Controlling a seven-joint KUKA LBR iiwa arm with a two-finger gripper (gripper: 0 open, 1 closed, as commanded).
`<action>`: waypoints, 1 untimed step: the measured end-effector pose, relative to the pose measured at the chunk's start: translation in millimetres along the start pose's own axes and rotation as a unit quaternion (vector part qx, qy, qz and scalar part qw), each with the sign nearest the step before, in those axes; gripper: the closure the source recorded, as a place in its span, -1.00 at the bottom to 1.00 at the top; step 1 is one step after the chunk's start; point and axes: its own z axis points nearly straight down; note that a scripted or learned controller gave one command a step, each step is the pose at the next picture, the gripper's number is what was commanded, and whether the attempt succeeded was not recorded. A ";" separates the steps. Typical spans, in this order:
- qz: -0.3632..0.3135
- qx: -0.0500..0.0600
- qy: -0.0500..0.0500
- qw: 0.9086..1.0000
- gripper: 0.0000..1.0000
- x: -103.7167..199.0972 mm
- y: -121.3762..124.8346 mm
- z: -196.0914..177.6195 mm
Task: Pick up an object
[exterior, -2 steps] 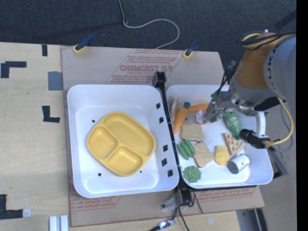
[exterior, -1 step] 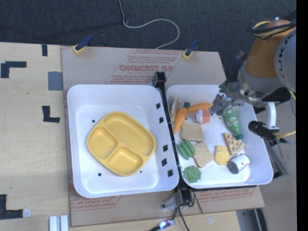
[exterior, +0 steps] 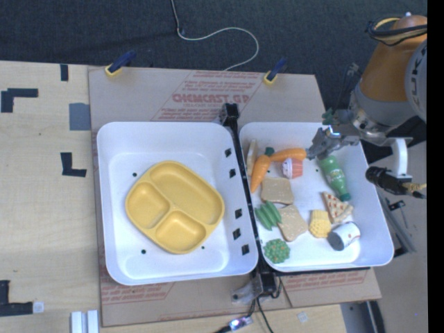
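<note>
Approaching the right-hand shallow white plastic bin (exterior: pixel 374 252), the pincer (exterior: pixel 325 143) hangs low over that bin's far side; whether it is open or closed cannot be told, since its tip is dark and small in the camera view.

The nearest candidate is the green plastic bottle (exterior: pixel 334 175), lying just beside and nearer the camera than the pincer. The orange toy carrot (exterior: pixel 259 171) and the orange-and-white toy piece (exterior: pixel 292 166) lie to the pincer's left.

Recommended procedure:
- Select one item standing apart from its neighbours; the bottle appears to qualify.
- Align the pincer across the bottle's narrow width, not along its length.
- Descend until the tips pass the widest part, then close.
- Lift straight up to avoid dragging the yellow toy corn piece (exterior: pixel 319 223) or the triangular toy pizza slice (exterior: pixel 336 205).

Limits of the view: contact between pincer and bottle cannot be confirmed. The arm is cut off at the right edge. The yellow divided plastic plate (exterior: pixel 175 205) lies well to the left, in the other bin.
</note>
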 end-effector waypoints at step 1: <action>-0.001 0.001 0.000 1.000 1.00 59.9 10.8 4.2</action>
